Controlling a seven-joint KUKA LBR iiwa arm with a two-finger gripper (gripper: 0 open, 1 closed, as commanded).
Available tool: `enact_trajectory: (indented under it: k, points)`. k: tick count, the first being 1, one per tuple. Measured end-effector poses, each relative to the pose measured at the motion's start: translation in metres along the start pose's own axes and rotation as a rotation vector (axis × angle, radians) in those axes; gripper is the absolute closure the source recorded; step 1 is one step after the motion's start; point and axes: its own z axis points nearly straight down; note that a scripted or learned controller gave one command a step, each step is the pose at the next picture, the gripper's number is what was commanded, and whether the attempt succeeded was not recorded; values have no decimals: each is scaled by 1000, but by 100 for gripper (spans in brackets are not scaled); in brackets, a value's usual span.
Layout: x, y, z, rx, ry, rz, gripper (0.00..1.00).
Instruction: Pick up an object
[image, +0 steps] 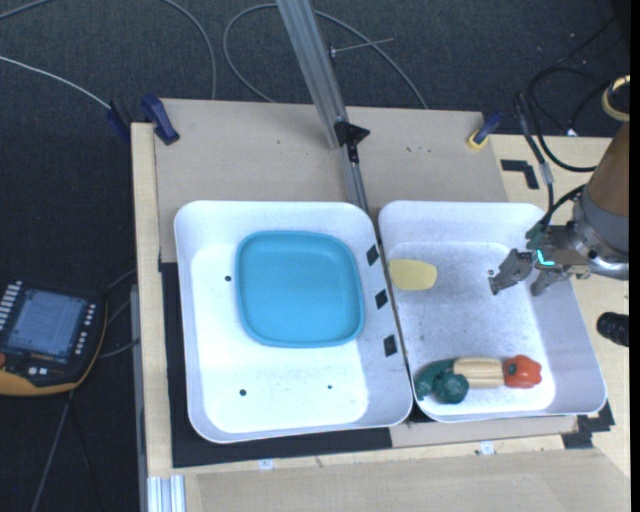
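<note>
Two white bins side by side, landmark = right bin (560, 405). At its near wall, one toy cluster lying flat, long axis running left-right along that wall: dark green leafy piece (442, 384) at the cluster's left end, tan wooden stick piece (480, 372) in the middle, red tomato-like piece (521, 371) at the right end; the three touch or overlap, and I can't tell whether they are joined. Stick points left-right, neither end raised. Further in, one pale yellow flat piece (412, 274) sits in the far-left part of the right bin, close to the bin's left wall, long axis roughly left-right too, well apart from the near cluster. Gripper (520, 271) hangs over the far-right part of the right bin, level with the yellow piece but across the bin from it; fingers spread apart, nothing between them, dark fingertips angled down-left. Grey arm comes off the right side. Left of the right bin, the left bin (200, 390) holds one blue square plate (299, 288) sitting in its far half. Count: 2 bins, 1 plate, 1 yellow piece, 1 green, 1 stick, 1 red. Beyond both bins, one metal pole (318, 70) rises from the bench.
</note>
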Motion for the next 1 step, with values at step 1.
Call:
enact_trajectory:
  k: [1]
  points:
    - [0,0,0,0,0,0,0]
